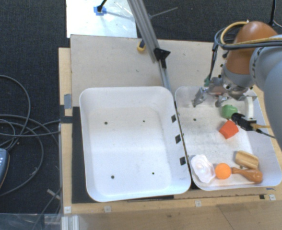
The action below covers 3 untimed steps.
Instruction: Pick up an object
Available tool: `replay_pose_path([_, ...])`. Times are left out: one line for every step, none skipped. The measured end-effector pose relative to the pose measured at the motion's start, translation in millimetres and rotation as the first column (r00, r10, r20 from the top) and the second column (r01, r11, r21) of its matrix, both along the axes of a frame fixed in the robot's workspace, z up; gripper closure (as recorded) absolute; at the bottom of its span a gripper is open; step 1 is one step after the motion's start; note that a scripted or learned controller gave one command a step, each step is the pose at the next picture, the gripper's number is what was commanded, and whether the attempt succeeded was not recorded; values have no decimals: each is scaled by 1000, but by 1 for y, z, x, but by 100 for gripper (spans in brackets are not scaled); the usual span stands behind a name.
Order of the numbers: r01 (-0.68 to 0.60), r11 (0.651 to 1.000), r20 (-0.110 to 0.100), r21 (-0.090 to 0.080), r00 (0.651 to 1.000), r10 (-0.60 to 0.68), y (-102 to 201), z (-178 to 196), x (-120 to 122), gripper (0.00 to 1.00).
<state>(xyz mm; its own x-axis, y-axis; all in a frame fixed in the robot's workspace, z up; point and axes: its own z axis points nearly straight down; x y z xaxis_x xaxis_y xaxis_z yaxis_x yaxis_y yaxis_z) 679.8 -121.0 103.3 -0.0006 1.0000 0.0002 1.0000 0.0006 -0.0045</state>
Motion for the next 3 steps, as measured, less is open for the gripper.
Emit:
replay_pose_path([-1, 1000, 10, -1, 1000, 1, 0, 16, 3, 100])
replay_pose_path([-3, 1000, 15, -2, 1000, 3, -1, 81, 10, 100])
replay_pose_path([-4, 1000, 10, -1, 1000, 4, -1, 110, 11, 100])
